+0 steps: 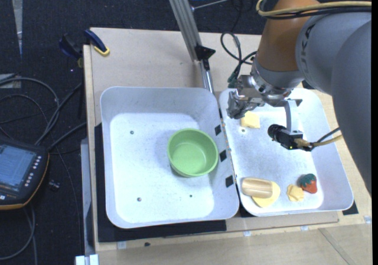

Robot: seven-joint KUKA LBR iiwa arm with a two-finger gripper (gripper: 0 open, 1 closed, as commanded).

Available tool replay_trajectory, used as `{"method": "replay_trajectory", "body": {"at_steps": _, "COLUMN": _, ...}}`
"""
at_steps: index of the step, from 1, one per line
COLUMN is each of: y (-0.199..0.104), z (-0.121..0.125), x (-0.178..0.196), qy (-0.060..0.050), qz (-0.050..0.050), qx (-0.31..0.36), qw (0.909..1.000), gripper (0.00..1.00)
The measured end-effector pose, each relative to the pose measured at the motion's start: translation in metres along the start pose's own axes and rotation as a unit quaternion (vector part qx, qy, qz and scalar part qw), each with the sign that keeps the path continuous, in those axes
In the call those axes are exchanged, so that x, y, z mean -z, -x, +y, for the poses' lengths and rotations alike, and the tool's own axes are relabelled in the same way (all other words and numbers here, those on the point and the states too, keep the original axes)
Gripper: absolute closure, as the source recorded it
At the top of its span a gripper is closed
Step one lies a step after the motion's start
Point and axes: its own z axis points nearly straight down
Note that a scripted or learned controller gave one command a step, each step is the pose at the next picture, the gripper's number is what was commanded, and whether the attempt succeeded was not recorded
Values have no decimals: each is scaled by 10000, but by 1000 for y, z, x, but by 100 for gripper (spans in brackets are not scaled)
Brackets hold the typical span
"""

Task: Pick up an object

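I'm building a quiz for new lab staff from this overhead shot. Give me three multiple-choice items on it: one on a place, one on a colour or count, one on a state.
1. Where is the green bowl?
A. left bin
B. right bin
C. on the bench

2. How many bowls are there?
A. one
B. two
C. three

3. How does the bowl stand?
A. upside down
B. upright
C. on its side

Answers:
1. A, it sits inside the left bin.
2. A, one bowl is visible.
3. B, its open mouth faces up.
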Motion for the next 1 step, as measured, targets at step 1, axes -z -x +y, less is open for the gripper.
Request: {"method": "replay_trajectory", "body": {"at_steps": 1, "y": -56, "z": 4, "x": 19, "qy": 9, "qz": 1, "qx": 2, "qw": 10000, "gripper": 100}}
